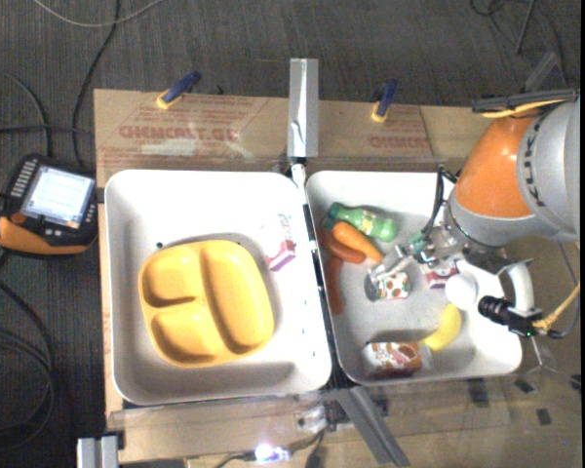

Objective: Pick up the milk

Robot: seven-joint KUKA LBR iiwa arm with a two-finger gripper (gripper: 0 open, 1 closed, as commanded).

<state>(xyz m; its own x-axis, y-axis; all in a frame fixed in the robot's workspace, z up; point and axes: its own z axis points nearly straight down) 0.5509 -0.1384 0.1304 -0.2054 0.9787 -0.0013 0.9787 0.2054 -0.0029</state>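
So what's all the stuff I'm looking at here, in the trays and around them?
Bins: two, white, side by side on the bench.
Divided plate: one, yellow, in the left bin.
Small carton: one, pink and white, left bin beside the plate; possibly the milk.
Bottle: one, green, right bin, far side.
Carrot: one, orange, against the bottle.
Can: one, silver with a printed label, right bin middle.
Banana: one, yellow, right bin.
Packet: one, red-brown, near edge.
Clamps: two, blue and yellow, on the cardboard.
Handheld controller: one, orange and black, left.
Arm: one, grey and orange; gripper over the can.
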